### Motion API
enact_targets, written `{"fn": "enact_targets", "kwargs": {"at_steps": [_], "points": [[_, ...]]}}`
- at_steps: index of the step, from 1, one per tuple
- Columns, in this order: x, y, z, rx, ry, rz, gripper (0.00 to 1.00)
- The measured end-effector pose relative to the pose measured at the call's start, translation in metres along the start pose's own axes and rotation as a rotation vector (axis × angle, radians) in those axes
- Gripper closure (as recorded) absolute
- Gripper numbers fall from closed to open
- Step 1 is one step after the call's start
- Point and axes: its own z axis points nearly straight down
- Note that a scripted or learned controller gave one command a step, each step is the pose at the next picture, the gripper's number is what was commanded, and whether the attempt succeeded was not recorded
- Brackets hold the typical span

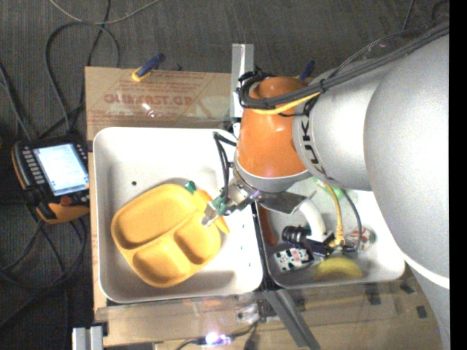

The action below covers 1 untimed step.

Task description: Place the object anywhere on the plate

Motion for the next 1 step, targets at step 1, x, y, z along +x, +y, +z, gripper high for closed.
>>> {"fn": "enact_targets", "kwargs": {"at_steps": [1], "points": [[0.0001,0.0,0.0,0.0,0.0,0.0,0.0]]}}
